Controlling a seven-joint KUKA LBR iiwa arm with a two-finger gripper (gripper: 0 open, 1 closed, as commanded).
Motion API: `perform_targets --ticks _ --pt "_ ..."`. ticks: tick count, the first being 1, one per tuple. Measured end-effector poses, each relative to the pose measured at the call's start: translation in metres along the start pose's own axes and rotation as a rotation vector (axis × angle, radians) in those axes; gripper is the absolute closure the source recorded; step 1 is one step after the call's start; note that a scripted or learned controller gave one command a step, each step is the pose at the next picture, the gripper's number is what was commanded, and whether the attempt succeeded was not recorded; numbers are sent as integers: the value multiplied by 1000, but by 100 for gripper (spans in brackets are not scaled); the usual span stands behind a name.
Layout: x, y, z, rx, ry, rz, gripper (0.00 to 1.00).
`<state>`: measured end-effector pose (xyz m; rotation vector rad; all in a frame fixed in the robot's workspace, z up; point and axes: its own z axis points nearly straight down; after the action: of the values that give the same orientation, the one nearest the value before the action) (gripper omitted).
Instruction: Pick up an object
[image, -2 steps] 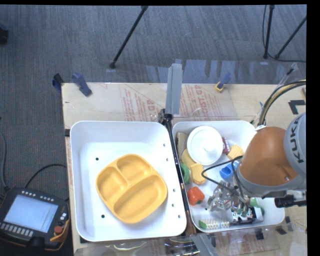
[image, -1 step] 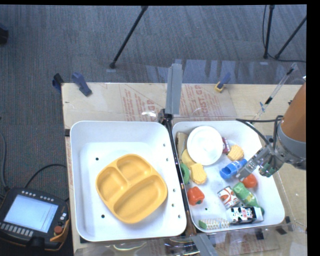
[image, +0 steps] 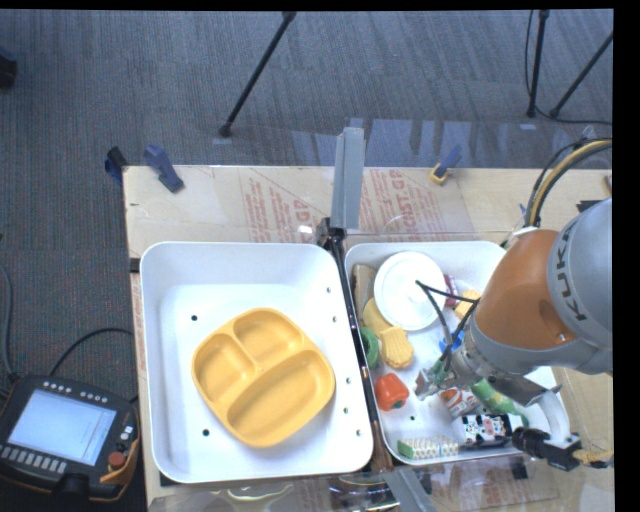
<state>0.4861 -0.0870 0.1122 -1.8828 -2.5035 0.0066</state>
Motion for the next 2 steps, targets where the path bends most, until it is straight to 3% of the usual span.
perform_targets --ticks 1,2 --pt "-36 47 -97 -14 -7 -23 100" --pt "15 -8 -145 -4 -3 194 100"
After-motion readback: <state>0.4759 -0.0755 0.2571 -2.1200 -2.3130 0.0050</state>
